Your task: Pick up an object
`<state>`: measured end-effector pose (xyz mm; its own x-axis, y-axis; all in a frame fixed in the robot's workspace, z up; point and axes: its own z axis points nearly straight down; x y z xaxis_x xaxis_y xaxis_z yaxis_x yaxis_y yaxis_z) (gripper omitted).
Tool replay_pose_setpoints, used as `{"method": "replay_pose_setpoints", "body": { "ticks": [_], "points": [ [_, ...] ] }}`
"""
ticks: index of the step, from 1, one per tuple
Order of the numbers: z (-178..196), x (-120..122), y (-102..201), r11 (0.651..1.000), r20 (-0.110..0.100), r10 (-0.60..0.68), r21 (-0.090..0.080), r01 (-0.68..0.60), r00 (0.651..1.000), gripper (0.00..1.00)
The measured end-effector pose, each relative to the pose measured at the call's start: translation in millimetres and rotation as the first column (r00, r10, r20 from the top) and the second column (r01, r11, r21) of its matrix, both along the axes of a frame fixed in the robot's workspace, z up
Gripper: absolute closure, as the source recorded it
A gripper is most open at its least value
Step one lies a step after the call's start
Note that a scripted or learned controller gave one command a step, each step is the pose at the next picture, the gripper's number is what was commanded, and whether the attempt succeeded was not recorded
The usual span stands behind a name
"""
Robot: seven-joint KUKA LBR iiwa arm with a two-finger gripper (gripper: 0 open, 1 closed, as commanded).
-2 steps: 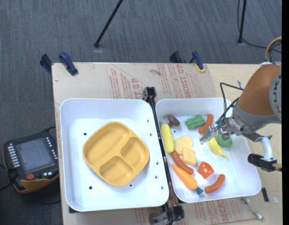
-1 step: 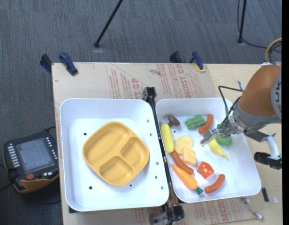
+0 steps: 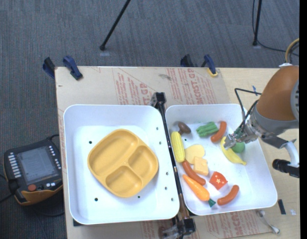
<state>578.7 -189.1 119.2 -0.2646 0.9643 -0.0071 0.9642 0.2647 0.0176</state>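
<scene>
This is a robotics lab or test cell rather than a home. A robot teach pendant (image 3: 33, 169) with a screen lies on grey carpet (image 3: 143, 29) beside the bench. The bench top is a cardboard sheet (image 3: 143, 83) held by blue clamps (image 3: 72, 66). 2 tripod legs (image 3: 118, 19) stand behind it. The 2 white bins (image 3: 74, 133) hold a yellow divided plate (image 3: 123, 162) and plastic toy food (image 3: 201, 166), practice props for the grey-and-orange arm (image 3: 275, 103).

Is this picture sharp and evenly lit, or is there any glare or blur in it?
Camera view: light is soft and even, with faint shadows inside the bins; the left bin looks bright white, nearly washed out; the yellow tray and corn are fairly crisp, while the gripper by the banana is small and slightly smeared.
</scene>
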Motion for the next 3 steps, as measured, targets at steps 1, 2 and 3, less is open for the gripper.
{"method": "replay_pose_setpoints", "body": {
  "ticks": [1, 2, 3],
  "points": [
    [121, 51, 59, 0.931, -0.018, -0.366, 0.003, 0.366, 0.931, 1.0],
    [420, -31, 51, 1.0, -0.01, -0.018, 0.0, 0.018, 1.0, 1.0],
    [420, -102, -25, 0.998, -0.01, 0.068, -0.004, -0.068, 0.998, 1.0]
  ]
}}
